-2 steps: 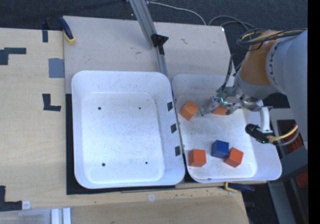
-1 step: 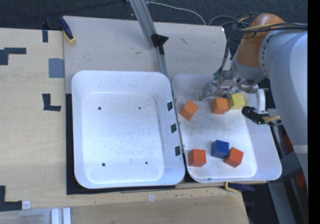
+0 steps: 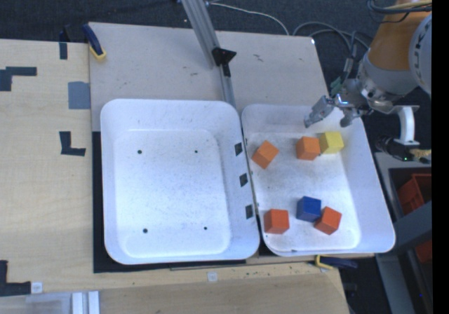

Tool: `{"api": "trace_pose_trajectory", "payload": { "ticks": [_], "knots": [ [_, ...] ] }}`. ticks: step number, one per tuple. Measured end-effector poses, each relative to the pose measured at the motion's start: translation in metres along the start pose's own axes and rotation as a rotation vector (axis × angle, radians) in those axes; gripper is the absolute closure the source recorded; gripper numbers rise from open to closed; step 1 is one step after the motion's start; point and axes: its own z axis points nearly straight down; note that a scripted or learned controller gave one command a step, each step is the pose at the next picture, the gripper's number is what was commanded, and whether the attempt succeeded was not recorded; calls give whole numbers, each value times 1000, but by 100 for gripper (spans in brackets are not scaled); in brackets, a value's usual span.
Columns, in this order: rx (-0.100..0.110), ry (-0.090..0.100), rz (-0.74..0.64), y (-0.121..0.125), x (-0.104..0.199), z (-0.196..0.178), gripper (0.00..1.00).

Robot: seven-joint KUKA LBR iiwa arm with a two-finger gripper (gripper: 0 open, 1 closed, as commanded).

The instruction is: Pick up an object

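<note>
The right bin (image 3: pixel 365 186) holds several small blocks. An orange block (image 3: pixel 264 154) lies near its upper left. Another orange block (image 3: pixel 307 148) touches a yellow block (image 3: pixel 331 141) at the upper right. At the front sit an orange block (image 3: pixel 276 221), a blue block (image 3: pixel 309 208) and an orange block (image 3: pixel 327 220) beside it. My gripper (image 3: pixel 328 115) hangs over the bin's far right corner, just above the yellow block, open with nothing between its fingers.
The left bin (image 3: pixel 168 179) lies beside the right one. A slanted metal rail (image 3: pixel 200 15) runs from the top down to the bins' shared edge. Cables (image 3: pixel 323 32) trail behind the right bin. A blue and yellow clamp (image 3: pixel 93 43) sits at the board's far left corner.
</note>
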Motion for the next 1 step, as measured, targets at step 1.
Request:
{"api": "trace_pose_trajectory", "payload": {
  "ticks": [1],
  "knots": [
    [16, 3, -1, -10, 16, 112, 0]
  ]
}}
